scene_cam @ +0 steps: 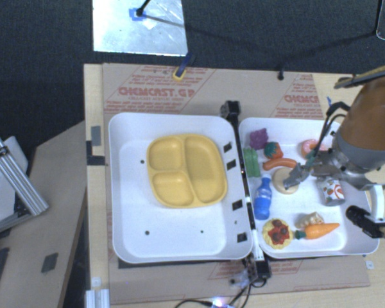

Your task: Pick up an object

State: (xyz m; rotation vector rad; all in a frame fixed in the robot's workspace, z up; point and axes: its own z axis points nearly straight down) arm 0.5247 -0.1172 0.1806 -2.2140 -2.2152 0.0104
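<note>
A: Objects are crowding the right shallow white bin (353,246), and the two-finger gripper (294,179) is hanging low among them, right over a round tan disc (283,182). Is it grasping anything?

B: Hard to say. Its dark fingers are lying against the disc's upper edge, but whether they are spread or closed, I cannot tell, and nothing is showing clearly between them.

A: What is sitting around it?

B: Just above the gripper an orange sausage-shaped toy (279,163) is lying crosswise, with a purple bunch of grapes (259,137) and a small red and green toy (272,150) farther up. To its left a green block (251,161) is leaning by the bin wall, and a blue plastic bottle (262,198) is standing just below-left. Below it, a red round pizza toy (278,233) and an orange carrot (320,230) are resting near the front edge. To its right a white and red patterned ball (333,190) is sitting beside the grey arm (366,133).

A: And the other bin?

B: Well to the gripper's left, the left white bin (128,236) is holding a yellow divided plastic plate (186,171).
</note>
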